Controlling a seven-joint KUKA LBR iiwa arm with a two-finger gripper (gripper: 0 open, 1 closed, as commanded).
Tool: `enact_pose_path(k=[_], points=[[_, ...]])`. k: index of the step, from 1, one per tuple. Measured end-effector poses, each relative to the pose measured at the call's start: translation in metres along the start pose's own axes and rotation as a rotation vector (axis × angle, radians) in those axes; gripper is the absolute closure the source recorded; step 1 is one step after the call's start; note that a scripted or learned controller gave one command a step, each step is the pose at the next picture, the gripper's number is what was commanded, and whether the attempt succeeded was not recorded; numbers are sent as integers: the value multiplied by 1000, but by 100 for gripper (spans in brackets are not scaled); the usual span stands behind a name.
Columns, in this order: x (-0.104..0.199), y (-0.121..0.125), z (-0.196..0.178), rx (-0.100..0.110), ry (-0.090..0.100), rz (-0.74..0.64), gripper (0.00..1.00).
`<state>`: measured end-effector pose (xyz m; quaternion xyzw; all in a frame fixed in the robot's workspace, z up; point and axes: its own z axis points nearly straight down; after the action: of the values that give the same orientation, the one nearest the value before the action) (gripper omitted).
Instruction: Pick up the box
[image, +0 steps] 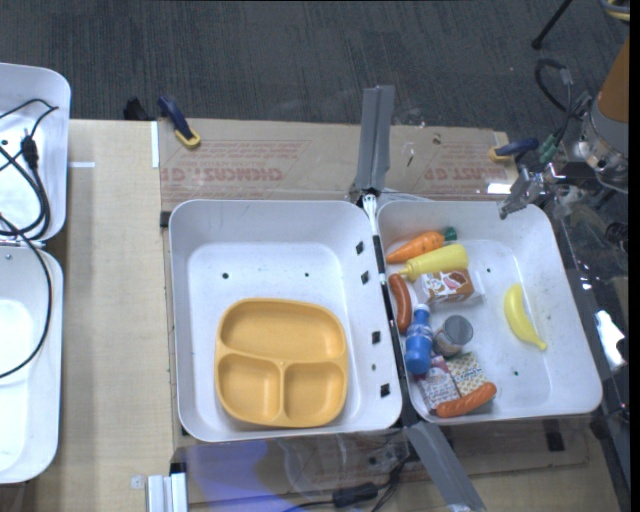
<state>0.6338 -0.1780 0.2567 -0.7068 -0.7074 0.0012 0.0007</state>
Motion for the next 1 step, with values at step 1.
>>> enact_pose_path(k=[1], points=[[71,-68,94,2,1,65,0]])
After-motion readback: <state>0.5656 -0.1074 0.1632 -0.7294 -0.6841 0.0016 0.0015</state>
